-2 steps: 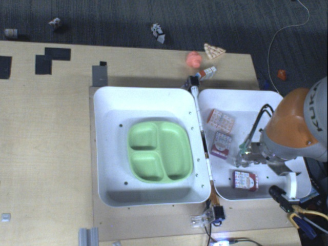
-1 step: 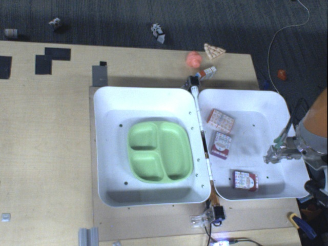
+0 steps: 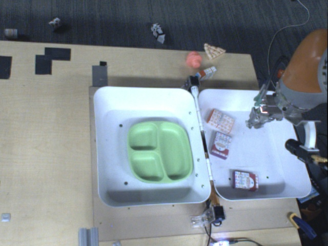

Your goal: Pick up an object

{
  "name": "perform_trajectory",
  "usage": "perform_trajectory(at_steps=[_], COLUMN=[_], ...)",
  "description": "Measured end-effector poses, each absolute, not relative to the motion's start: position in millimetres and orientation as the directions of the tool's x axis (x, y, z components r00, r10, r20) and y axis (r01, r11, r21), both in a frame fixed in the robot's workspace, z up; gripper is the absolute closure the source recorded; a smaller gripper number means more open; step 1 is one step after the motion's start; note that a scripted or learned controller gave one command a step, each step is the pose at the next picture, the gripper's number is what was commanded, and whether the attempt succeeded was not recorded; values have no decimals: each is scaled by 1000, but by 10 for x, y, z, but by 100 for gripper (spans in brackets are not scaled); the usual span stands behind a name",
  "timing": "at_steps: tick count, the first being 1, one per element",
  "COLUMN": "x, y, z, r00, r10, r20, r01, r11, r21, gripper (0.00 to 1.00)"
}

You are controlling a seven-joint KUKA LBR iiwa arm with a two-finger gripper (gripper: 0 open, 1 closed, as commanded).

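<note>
Three small packets lie in the right bin (image 3: 287,188): a pale patterned box (image 3: 221,121) near its upper left, a red-and-white box (image 3: 221,145) just below it and close beside it, and a dark red packet (image 3: 244,180) nearer the front wall, apart from the other two. None is covered or hemmed in — each lies open from above.

The left bin (image 3: 105,137) holds a green divided tray (image 3: 160,150). On the desk (image 3: 46,152) behind the bins lie a pink ball (image 3: 193,59), a wedge-shaped toy (image 3: 214,51) and a small tube (image 3: 207,73).

The arm (image 3: 307,70) reaches in from the right, its orange band above the wrist. The claw (image 3: 260,114) hangs over the bin's upper right part, well right of the patterned box, with nothing seen between its fingers; whether they stand apart or together I cannot tell.
</note>
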State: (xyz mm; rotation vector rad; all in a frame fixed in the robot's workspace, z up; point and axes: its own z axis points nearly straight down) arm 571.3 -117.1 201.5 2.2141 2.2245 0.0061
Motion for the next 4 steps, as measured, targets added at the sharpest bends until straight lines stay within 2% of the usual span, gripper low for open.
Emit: perform_trajectory(at_steps=[1, 2, 3, 4], x=[6512, 6511, 5964, 5985], y=[-691, -699, -993, -988], z=[1849, 1850, 862, 984], r00=[-6, -6, -3, -5], r10=[1000, 1000, 1000, 1000], r20=[1, 0, -1, -1], r01=[1000, 1000, 1000, 1000], r11=[6, 6, 3, 5], r21=[3, 3, 6, 13], gripper=[100, 0, 0, 100])
